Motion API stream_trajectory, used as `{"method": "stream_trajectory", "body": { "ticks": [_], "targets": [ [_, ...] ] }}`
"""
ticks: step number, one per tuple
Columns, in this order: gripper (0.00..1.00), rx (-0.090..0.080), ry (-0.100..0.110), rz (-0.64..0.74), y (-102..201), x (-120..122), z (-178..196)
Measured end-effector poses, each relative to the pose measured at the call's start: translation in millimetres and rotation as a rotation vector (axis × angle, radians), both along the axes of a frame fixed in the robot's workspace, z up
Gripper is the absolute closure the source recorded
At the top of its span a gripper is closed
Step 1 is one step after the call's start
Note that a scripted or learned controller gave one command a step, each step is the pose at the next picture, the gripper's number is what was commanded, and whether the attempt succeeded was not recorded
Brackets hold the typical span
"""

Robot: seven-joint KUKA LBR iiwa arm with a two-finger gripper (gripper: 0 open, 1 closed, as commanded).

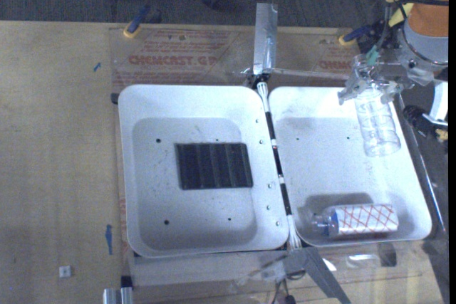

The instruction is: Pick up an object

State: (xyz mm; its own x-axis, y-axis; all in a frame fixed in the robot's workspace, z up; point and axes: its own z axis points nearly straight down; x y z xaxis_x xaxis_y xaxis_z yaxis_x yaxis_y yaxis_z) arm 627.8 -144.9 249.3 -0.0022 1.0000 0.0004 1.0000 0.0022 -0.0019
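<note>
**Clear bottle hangs at the pincer over the right bin**

The counter (pixel 57 153) carries two white bins. The left bin (pixel 142 110), well to the pincer's left, holds a dark ribbed tray (pixel 214 166). The right bin (pixel 313 146) lies below the pincer. Near its front edge, well below the pincer, a bottle with a red-and-white crosshatch label (pixel 356 219) lies on its side. The pincer (pixel 372 78) is closed on the neck of a clear plastic bottle (pixel 377 126), which hangs directly beneath it.
</note>
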Motion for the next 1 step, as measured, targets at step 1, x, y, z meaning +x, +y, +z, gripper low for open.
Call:
{"method": "stream_trajectory", "body": {
  "ticks": [1],
  "targets": [
    [0.00, 0.000, 0.001, -0.164, 34.9, -82.3, -102.5]
  ]
}}
